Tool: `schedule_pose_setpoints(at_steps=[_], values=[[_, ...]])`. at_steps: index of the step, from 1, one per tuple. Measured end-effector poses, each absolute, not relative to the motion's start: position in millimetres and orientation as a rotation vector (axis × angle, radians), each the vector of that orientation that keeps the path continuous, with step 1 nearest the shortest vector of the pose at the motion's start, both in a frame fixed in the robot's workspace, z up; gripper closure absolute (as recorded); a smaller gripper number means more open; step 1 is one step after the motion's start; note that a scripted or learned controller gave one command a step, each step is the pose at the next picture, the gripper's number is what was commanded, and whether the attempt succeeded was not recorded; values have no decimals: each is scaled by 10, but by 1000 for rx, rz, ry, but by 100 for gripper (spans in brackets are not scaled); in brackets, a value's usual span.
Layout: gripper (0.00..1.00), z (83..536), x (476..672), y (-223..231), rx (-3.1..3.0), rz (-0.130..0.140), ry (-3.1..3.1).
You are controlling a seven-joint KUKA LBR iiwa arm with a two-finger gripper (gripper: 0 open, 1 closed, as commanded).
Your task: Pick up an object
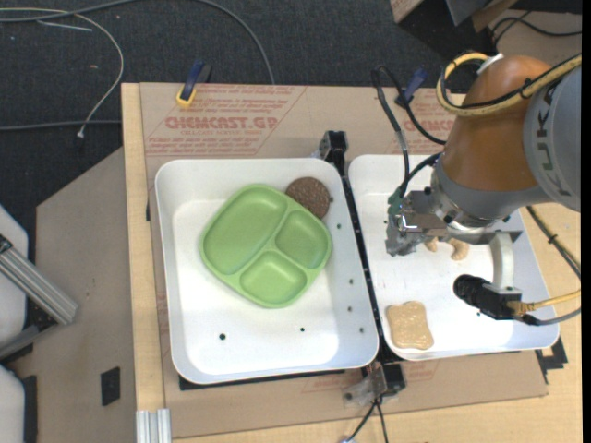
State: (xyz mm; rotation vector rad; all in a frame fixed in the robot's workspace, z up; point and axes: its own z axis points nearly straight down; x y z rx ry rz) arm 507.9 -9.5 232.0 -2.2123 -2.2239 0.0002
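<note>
My gripper [407,235] hangs over the middle of the right bin [526,335], under the grey and orange wrist. Small tan bits of an object [455,248] peek out just right of it, mostly hidden by the arm. I cannot tell whether the gripper touches that object. A tan slice of toast [409,326] lies flat in the near left corner of the right bin, well below the gripper. In the left bin [185,340] a green divided plate [266,245] sits tilted, with a round brown patty [308,194] against its far right rim.
A black divider strip [355,247] runs between the two bins. A black fitting with a yellow cable [487,296] sticks out over the right bin's near right part. Cardboard lies under the bins, with blue clips [192,81] at its far edge.
</note>
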Motion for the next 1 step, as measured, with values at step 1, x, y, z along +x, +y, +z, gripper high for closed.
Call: schedule_pose_setpoints(at_steps=[1], values=[[100, 2389, 5012, 459, -2214, -2, -2226]])
